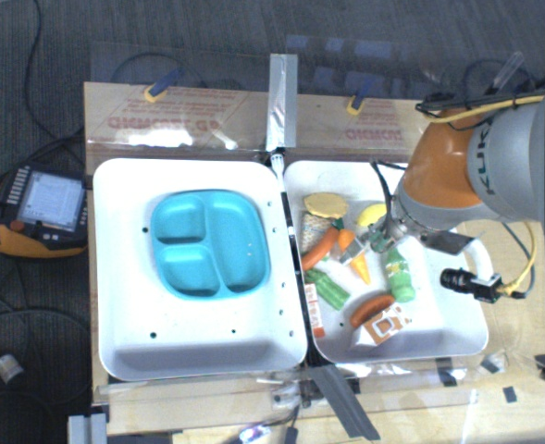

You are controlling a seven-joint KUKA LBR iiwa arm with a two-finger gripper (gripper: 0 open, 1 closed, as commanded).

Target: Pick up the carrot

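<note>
**Gripper low in right bin, carrot just to its left**

The grey two-finger gripper [376, 239] sits low among the toy food; we cannot tell its state. Just left of it lies the small orange carrot with a green top [324, 244], tilted, near the bin divider. A yellow lemon [372, 215] and green bottle [399, 279] crowd close. We'd judge a good grasp needs shifting left and closing across the carrot's narrow width, clear of neighbours, in the right shallow white bin [457, 331].

Arm [494, 169]: we read part of a dark "KU" on the grey casing. Cardboard [189, 118]: red print, upside down, which we cannot read. Packet [386, 325]: an orange-and-white label, too small to read.
</note>
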